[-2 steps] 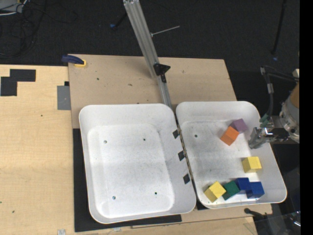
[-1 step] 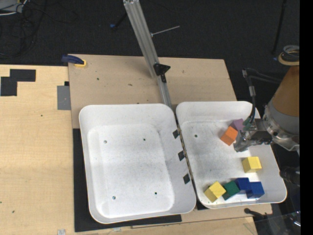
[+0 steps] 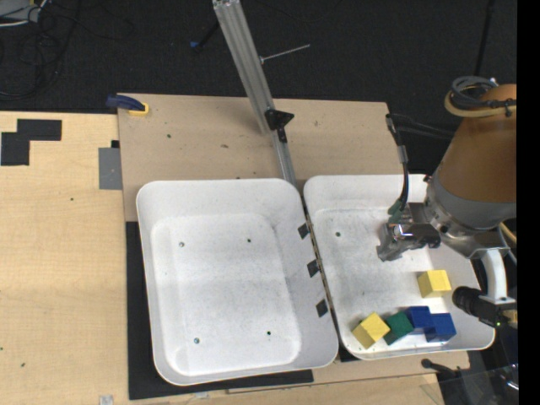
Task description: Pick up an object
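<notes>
We see the right bin [image 3: 354, 218] holding all the blocks, gathered at its 5 o'clock corner, likely where they slid. The gripper [image 3: 396, 241] hangs near the middle; whether it is open we cannot tell. The yellow block [image 3: 434, 282], alone at its 4 o'clock, seems easiest to take.

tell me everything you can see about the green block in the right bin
The green block is a small, solid-coloured piece with flat faces and squared edges, matt like painted wood or plastic. It lies on the floor of the right bin, near the front rim, turned at a slant to the bin's sides. A yellow block presses against its left side and a blue block against its right, partly hiding it. The gripper is farther back in the bin, apart from it.
</notes>
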Robot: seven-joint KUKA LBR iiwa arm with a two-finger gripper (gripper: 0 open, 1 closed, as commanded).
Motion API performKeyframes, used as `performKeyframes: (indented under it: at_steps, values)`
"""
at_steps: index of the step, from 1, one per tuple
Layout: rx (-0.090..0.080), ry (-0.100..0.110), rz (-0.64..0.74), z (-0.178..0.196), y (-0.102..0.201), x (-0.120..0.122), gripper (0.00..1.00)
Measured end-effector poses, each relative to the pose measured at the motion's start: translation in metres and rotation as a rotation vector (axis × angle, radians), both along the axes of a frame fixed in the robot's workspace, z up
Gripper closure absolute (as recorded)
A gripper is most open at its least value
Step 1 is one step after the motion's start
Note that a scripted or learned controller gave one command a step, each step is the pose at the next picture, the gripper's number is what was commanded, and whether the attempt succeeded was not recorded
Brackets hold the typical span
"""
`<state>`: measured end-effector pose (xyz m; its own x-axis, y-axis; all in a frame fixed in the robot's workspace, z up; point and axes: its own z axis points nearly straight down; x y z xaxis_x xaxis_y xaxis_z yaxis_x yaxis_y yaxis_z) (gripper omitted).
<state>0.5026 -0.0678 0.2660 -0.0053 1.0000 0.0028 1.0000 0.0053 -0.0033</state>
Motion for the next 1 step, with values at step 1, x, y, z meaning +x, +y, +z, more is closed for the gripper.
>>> performKeyframes:
  at_steps: [1]
  values:
    - [0.0, 0.001, 0.0, 0.0018, 0.054, -0.0041, 1.0]
